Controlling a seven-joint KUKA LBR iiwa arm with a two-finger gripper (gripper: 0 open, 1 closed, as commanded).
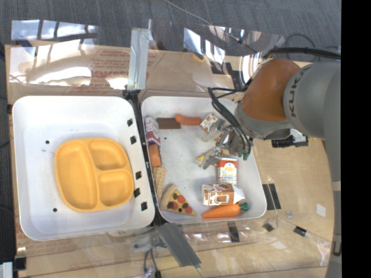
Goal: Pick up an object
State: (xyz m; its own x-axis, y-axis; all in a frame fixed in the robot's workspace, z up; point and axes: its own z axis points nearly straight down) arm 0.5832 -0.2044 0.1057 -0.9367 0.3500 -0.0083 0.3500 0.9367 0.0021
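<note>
Camera view, looking down at a slant: two shallow white bins sit side by side on a bench lined with brown cardboard (174, 62) and strips of shiny tape, with dark grey carpet (87, 2) across the top of the frame. The left bin (26, 155) holds a yellow divided tray (93, 174). The right bin (188, 146) holds toy food: a pizza slice (177, 202) and a carrot (222, 211) at the lower edge, a brown-and-white carton (218, 194) above the carrot, an orange juice carton (227, 171) right of centre, and a sausage (188, 120) near the top. The grey arm (313, 97) enters from the right, its orange band (268, 91) above the bin's upper right corner. The gripper (223, 149) hangs low over the bin just above the juice carton; how far its jaws are spread cannot be told, and nothing is visibly between them.
</note>
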